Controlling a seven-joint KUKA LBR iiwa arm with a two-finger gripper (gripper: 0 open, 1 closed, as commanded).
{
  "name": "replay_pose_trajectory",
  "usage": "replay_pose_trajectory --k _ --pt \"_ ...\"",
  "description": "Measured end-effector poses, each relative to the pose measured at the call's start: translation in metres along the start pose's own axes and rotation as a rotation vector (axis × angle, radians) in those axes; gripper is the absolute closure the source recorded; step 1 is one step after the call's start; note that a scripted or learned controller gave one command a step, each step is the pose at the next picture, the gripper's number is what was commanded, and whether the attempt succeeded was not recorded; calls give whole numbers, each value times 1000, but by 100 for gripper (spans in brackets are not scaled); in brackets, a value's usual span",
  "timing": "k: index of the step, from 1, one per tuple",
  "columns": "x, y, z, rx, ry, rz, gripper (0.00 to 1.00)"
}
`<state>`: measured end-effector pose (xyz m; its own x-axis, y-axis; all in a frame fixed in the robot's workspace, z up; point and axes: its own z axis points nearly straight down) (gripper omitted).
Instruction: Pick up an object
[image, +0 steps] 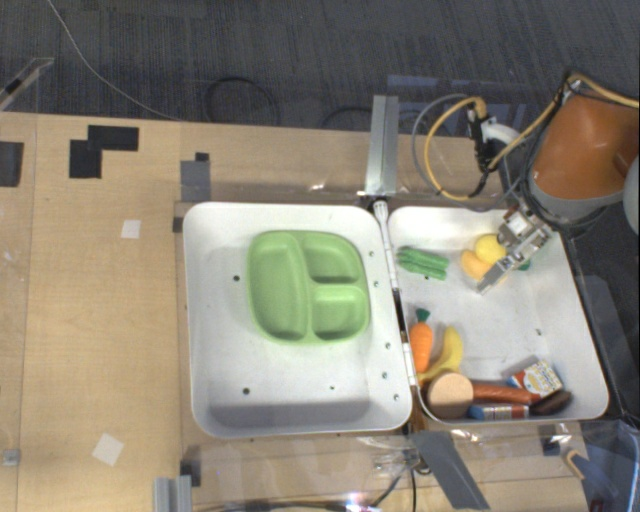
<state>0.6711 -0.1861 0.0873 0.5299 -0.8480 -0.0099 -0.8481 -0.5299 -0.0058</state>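
Observation:
My gripper (503, 265) hangs over the back part of the right bin (560, 330), below the orange wrist band. A yellow, lemon-like fruit (480, 256) lies right against its left side; whether the fruit is between the jaws or just beside them is unclear. A green pod-like item (423, 262) lies to the left of the fruit. Along the bin's front left lie a carrot (422, 345), a banana (452, 350), a round tan piece (450, 390), a red sausage (500, 392) and a small printed carton (541, 377).
The left bin (215, 380) holds a green divided plate (305, 285). A metal divider rail (393, 300) runs between the bins. Yellow and black cables (440, 150) loop behind the right bin. Bare bin floor shows at the right bin's middle right.

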Motion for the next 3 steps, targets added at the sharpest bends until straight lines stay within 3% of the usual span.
replay_pose_trajectory --k 1,2,3 --pt "-57 -36 1 1 9 -100 0" --pt "-98 -7 0 0 13 -142 0" --pt "-126 68 -2 0 16 -159 0"
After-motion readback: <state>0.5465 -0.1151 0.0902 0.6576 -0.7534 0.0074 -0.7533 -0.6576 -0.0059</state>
